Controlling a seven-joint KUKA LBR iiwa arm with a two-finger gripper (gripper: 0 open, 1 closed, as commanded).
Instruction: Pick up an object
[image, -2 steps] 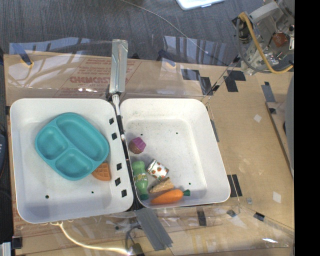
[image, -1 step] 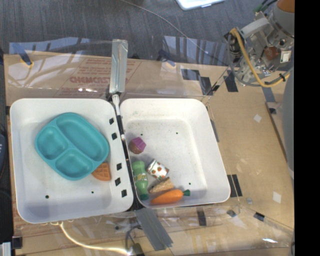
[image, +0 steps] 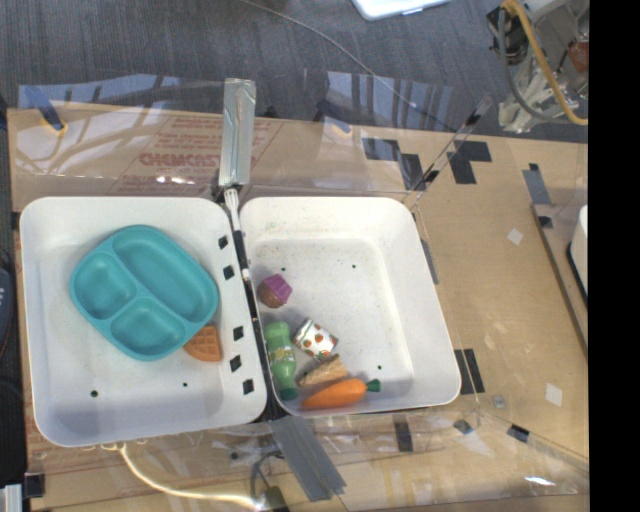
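The right bin (image: 400, 240) holds a small cluster near its front left corner. A purple round piece (image: 274, 291) lies by the divider. Below it sit a green toy (image: 279, 354), a white patterned piece (image: 316, 341), a tan wedge (image: 323, 373) and an orange carrot (image: 338, 394) along the front wall. In the left bin (image: 50, 330) rests a teal divided plate (image: 144, 290), with an orange waffle-like piece (image: 204, 346) touching its front right edge.
Cardboard and clear plastic sheeting surround the bins. A silver tape strip (image: 237, 130) runs back from the divider between them. Cables and equipment (image: 535, 60) sit at the far right corner. The back and right of the right bin are bare white floor.
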